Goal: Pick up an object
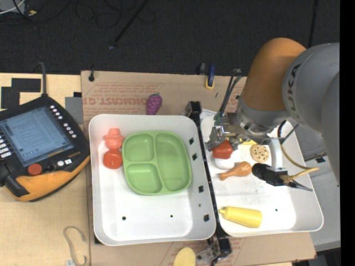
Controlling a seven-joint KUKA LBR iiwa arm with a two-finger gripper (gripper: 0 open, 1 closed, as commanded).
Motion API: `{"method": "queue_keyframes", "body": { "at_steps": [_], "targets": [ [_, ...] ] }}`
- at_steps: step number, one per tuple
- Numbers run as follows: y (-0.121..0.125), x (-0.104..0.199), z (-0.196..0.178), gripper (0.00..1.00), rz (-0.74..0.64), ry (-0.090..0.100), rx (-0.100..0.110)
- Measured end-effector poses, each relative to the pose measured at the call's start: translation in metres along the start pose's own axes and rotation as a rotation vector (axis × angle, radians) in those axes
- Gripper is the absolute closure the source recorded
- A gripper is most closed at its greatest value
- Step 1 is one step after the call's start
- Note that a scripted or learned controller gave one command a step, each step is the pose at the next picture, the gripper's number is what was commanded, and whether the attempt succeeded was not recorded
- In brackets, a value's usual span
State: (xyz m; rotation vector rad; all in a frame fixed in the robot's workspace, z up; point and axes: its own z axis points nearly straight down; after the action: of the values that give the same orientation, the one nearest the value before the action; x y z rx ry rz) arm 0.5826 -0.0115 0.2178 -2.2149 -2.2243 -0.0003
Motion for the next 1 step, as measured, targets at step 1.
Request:
{"method": "queue_keyframes", "body": {
  "at_steps": [1],
  "targets": [
    [0.0144, 0.0489, -0.0146, 1.00, 0.001, 0.000, -0.001]
  ]
}}
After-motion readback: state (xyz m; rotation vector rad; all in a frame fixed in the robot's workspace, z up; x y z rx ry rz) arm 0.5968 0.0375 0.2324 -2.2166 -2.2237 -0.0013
